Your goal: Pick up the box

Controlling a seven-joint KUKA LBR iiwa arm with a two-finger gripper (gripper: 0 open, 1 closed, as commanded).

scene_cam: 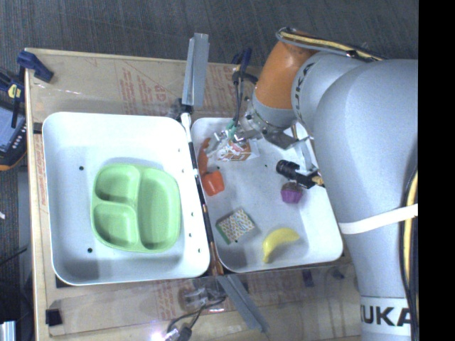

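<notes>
**Q:** Where do things stand, from the biggest thing down?

**A:** My arm comes in from the right and covers the right side of the counter. On the counter are two white bins side by side. The left bin holds a green plate with three compartments, which has no part in this job. The right bin holds the small things.

**Q:** And the box?

**A:** The box is small, pale and printed, and I take it to be the one meant. It sits tilted in the far-left corner of the right bin, close to the wall between the bins. My gripper is right at its far side, touching it or nearly so. From this slant I cannot tell how far open the gripper is, or whether it has hold of anything.

**Q:** What else is in that bin?

**A:** A chequered packet lies near the bin's near-left corner, with a banana to its right. An orange block sits against the left wall, just nearer than the box. A purple cup sits toward the right.

**Q:** So how far along are you?

**A:** I judge the reach is done, since the gripper has arrived at the box. A sure grip and a lift clear of the bin are not yet shown.
</notes>
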